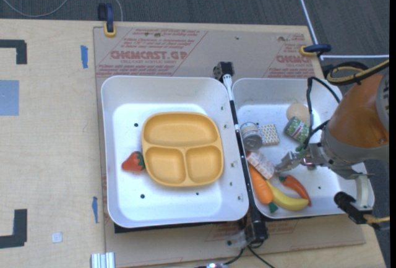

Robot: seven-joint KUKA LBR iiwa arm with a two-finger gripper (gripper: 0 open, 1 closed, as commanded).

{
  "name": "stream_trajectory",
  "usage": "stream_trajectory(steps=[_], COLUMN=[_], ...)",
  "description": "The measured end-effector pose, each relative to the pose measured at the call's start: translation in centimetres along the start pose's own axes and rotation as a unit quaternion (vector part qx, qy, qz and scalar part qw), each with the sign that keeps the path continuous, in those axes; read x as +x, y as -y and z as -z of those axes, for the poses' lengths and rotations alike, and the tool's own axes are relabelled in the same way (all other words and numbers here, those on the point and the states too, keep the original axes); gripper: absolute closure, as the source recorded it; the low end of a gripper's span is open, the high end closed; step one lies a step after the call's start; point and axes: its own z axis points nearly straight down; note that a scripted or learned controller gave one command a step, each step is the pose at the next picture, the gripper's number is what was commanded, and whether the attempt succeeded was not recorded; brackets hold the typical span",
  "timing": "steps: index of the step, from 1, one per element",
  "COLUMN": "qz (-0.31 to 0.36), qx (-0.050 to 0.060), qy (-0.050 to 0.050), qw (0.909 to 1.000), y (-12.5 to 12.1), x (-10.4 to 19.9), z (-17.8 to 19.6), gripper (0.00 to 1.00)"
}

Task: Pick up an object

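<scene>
While the arm (pixel 362 118) reaches in over the right bin (pixel 322 88), its gripper (pixel 291 161) hangs low just above a toy carrot (pixel 295 185) and a banana (pixel 286 198), beside a wrapped packet (pixel 261 165); whether its fingers are apart or together cannot be told. A can (pixel 250 134), a green packet (pixel 297 129) and a second carrot (pixel 261 185) lie nearby. In the left bin (pixel 117 155) a yellow divided plate (pixel 182 148) sits beside a strawberry (pixel 133 162).

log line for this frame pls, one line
task: pick up an object | gripper: low in right bin, above carrot and banana | grasp: none seen | left bin: yellow tray, strawberry
</scene>
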Motion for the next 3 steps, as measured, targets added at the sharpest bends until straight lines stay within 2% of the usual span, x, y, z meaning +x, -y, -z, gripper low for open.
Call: stream_trajectory(steps=[1, 2, 3], qz=[-0.001, -0.003, 0.002], qx=[-0.001, -0.006, 0.007], qy=[0.001, 0.005, -0.005], qw=[1.0, 1.0, 1.0], y=[0.7, 0.5, 0.9], x=[3.5, 3.1, 10.3], z=[0.1, 1.2, 9.6], gripper=[0.0, 1.0, 1.0])
